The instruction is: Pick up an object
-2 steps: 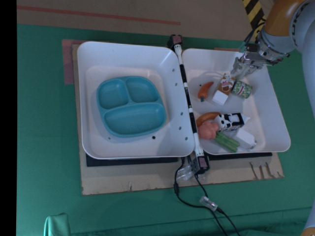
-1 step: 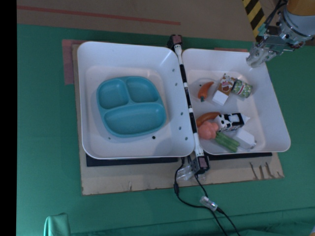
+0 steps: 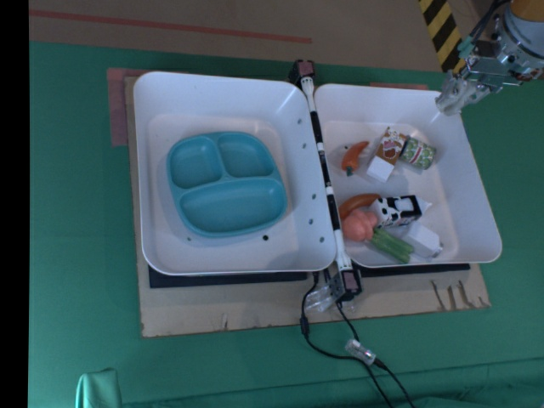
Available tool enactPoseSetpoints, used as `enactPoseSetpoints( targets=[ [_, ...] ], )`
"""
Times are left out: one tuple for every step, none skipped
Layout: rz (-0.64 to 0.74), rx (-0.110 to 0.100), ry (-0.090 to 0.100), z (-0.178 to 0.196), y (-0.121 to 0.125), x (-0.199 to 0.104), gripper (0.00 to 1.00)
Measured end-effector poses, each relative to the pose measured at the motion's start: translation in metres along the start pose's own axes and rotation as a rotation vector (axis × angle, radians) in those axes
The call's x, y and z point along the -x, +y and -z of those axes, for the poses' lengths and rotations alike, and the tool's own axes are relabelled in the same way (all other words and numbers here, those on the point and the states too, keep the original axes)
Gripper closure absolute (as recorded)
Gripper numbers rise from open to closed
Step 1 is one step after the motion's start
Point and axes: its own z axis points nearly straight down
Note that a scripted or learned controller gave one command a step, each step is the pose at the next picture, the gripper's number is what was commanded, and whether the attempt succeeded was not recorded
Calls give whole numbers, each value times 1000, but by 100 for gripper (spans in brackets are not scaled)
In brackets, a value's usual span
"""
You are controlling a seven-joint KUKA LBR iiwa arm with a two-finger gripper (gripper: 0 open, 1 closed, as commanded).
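gripper [image 3: 457,97] hangs over the far right corner of the right bin [image 3: 476,219], nothing between its fingers; how far apart they stand i can't tell. approach step, i'd say, no pick begun. toys cluster mid-bin: green-labelled can [image 3: 418,153], cow-patterned carton [image 3: 398,211], carrot [image 3: 354,155]. next it needs to swing inward over the can and descend
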Motion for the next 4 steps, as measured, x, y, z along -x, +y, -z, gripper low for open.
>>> enactPoseSetpoints(
  targets=[
    [0, -4, 2, -2, -63, 0, 100],
    [0, -4, 2, -13, -114, 0, 100],
    [0, -5, 2, -24, -158, 0, 100],
    [0, -4, 2, -59, -158, 0, 100]
  ],
)
